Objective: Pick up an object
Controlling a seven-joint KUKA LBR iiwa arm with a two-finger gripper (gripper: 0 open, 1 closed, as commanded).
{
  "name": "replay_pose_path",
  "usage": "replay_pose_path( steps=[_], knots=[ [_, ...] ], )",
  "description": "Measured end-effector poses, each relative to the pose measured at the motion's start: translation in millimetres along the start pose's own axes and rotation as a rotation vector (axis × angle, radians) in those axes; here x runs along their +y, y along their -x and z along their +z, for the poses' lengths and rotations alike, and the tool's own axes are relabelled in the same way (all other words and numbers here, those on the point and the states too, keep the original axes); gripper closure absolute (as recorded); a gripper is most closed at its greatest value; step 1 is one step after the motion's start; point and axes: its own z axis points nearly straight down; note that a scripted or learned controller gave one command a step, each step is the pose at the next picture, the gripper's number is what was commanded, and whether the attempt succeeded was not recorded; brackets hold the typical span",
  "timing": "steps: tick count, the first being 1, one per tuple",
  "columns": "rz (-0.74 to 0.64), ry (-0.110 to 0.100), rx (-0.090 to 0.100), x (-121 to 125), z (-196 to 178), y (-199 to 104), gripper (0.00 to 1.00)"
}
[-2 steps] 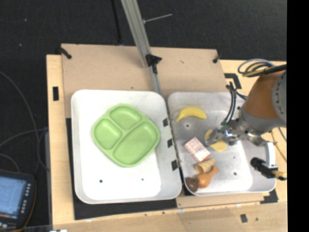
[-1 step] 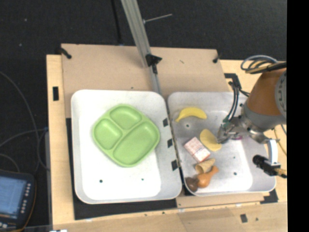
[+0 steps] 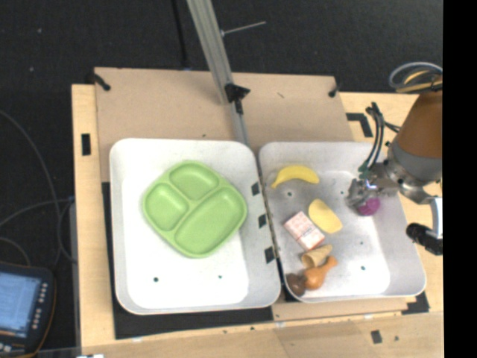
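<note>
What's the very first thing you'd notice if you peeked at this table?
The big bright green plate with three sections jumps out first, sitting alone in the left white bin. Next comes the jumble of toy food in the right bin: a yellow banana near the top, a pink box in the middle. The robot's gripper hangs right by a purple thing.

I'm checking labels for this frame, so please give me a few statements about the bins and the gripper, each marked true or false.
1. The green divided plate lies in the left bin. True.
2. The banana lies on the green plate. False: it lies in the right bin.
3. The gripper is beside the purple object. True.
4. The pink box lies in the left bin. False: it is in the right bin.
</note>
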Motion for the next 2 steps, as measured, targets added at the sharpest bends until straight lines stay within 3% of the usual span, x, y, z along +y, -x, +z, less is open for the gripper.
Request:
replay_pose_path(
  steps=[1,2],
  knots=[
    [-0.001,0.001,0.0,2,-54,2,1.0],
    [-0.005,-0.004,0.003,22,-50,-49,1.0]
  ],
)
